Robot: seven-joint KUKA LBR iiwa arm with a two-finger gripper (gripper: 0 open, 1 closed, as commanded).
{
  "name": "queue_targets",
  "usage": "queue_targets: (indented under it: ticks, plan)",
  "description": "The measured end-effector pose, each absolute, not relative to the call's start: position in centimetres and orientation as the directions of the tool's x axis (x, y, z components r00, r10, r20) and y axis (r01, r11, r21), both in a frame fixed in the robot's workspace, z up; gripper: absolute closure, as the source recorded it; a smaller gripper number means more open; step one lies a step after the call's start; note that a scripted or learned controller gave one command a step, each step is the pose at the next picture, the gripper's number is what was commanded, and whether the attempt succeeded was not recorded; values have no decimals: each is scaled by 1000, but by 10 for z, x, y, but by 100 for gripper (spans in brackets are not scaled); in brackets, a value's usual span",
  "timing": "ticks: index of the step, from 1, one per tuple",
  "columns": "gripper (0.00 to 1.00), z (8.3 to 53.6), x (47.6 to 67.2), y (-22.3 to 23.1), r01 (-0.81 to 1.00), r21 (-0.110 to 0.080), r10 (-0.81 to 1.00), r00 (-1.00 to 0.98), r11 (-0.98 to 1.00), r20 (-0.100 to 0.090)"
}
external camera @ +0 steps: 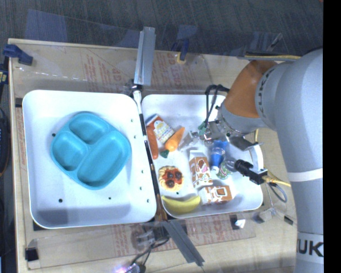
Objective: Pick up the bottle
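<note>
Fingers (218, 148) straddle the blue bottle (218, 154) in the right bin (247, 201).

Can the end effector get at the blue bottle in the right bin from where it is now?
Probably yes. The end effector hangs right over the blue bottle, and nothing lies on top of it, though a carton crowds its left side.

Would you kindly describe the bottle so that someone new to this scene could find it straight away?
Start at the right-hand white bin, the one crowded with toy food. Near its right side, just under the robot's claw, lies a small bottle. It is the only blue thing in that bin, set between the brown-and-white cartons on its left and the arm on its right.
</note>
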State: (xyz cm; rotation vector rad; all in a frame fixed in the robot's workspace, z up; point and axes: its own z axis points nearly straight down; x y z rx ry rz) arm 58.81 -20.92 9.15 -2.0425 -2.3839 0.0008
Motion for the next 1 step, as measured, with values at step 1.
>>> queue_targets:
  ticks: [1]
  plan:
    - [0, 93, 619, -210, 978, 0, 978, -209, 209, 0]
